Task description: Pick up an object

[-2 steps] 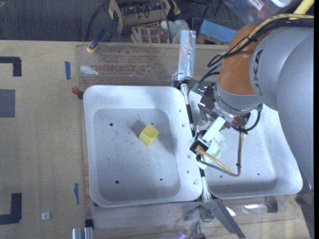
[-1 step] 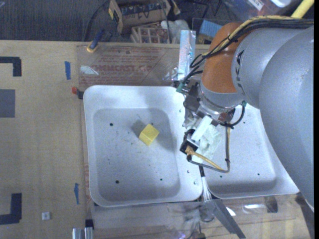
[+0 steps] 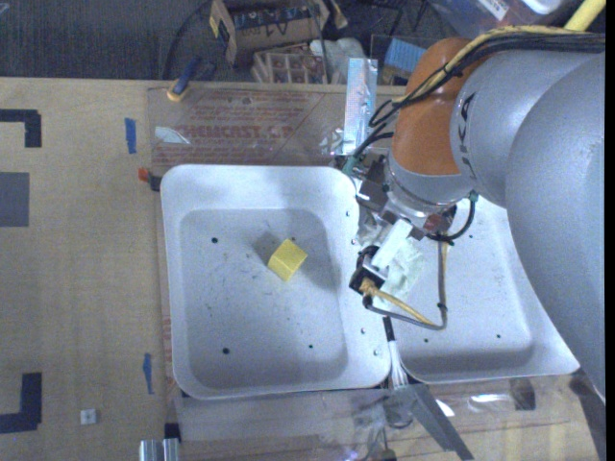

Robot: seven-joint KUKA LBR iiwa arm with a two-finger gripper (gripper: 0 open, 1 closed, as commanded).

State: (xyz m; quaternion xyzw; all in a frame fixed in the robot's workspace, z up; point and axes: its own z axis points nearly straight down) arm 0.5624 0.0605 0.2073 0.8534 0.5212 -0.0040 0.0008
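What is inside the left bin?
One yellow block lies on the floor of the left bin, near the middle. The arm crosses the bin's right rim, so that strip is hidden; the floor itself is uncovered.

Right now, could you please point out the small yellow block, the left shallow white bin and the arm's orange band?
Small yellow block (image 3: 286, 258): camera view, its top face.
Left shallow white bin (image 3: 250, 185): camera view, its far wall.
Arm's orange band (image 3: 432, 113): camera view, its middle.
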